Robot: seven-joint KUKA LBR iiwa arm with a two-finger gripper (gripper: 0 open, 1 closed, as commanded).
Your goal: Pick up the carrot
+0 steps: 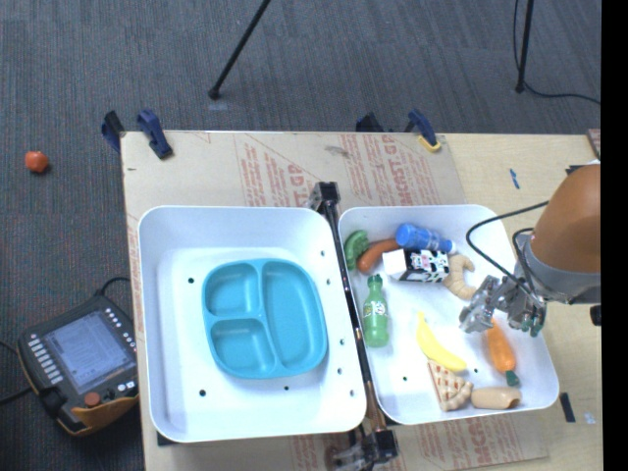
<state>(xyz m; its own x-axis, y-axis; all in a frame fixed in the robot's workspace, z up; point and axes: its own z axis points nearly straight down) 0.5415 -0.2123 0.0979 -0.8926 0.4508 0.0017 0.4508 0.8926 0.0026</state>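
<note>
The carrot (501, 348) is orange with a green stub at its near end and lies flat at the right side of the right bin (546, 371). My gripper (503, 321) hangs just over the carrot's far end. Its fingers (476, 317) look spread apart, one on each side of that end, so it is open. Nothing is lifted, and the carrot rests on the bin floor. The grey wrist and orange band come in from the right edge.
Close to the carrot lie a yellow banana (438, 346), a waffle piece (449, 389) and a tan roll (494, 397). Farther back are a green bottle (376, 312), a black-and-white carton (427, 263) and a blue bottle (422, 236). The left bin holds a blue divided plate (265, 319).
</note>
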